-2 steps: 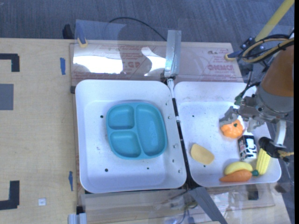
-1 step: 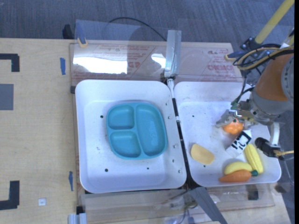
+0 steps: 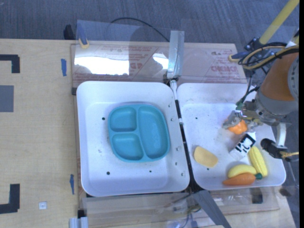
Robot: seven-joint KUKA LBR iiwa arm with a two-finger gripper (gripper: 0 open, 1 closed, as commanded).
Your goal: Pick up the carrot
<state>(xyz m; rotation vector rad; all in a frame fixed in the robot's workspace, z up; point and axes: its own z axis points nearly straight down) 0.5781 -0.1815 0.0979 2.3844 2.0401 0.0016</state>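
Observation:
The carrot (image 3: 240, 178), orange with a green stub at its right end, lies along the front wall of the right bin (image 3: 209, 106). My gripper (image 3: 243, 118) is low in the right part of that bin, well behind the carrot and apart from it. A small orange object (image 3: 237, 127) sits directly under the gripper's tip, touching or nearly touching it; whether it is gripped is not visible.
A yellow banana (image 3: 240, 169) and a corn cob (image 3: 258, 160) lie just behind the carrot. A black-and-white block (image 3: 243, 144) and a pale yellow chip (image 3: 205, 156) are nearby. The left bin (image 3: 90, 127) holds a blue divided plate (image 3: 138, 132).

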